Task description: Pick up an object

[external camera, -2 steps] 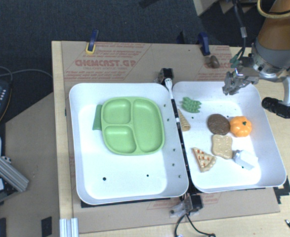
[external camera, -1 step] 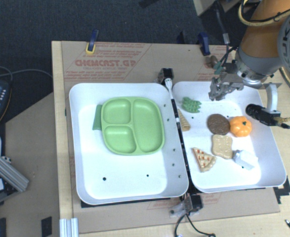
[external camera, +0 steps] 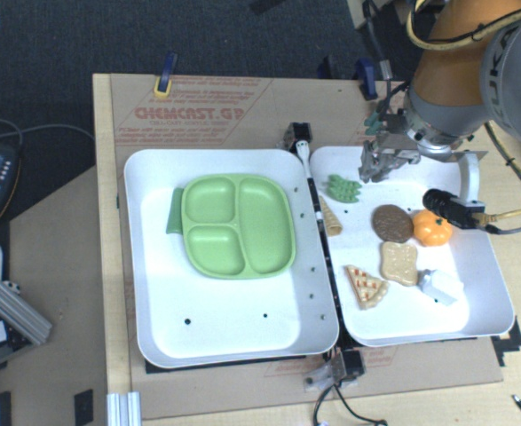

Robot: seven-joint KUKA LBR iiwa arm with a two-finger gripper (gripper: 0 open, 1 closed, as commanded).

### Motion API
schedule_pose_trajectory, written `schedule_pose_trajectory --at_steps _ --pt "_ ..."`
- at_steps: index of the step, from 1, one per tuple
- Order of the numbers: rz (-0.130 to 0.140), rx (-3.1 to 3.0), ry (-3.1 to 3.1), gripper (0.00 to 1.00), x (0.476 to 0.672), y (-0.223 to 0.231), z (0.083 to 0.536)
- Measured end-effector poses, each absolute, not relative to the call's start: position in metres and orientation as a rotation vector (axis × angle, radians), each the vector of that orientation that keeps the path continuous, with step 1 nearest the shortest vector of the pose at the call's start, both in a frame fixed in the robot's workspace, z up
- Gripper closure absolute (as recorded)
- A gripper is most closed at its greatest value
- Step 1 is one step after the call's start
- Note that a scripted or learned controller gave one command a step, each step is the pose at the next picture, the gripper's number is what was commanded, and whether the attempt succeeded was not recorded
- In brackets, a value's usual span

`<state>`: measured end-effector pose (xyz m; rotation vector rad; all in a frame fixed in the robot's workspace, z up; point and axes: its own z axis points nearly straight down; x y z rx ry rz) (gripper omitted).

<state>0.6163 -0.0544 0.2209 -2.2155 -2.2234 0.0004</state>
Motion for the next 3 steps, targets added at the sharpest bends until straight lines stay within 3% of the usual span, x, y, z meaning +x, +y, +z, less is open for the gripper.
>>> schedule_pose_trajectory --at_steps 1,3 --pt "-0.002 -2.224 -2.222 1.00 0.613 -0.072 0.234" --pt "0.000 -2.218 -2.223 1.00 0.611 -0.056 0.222"
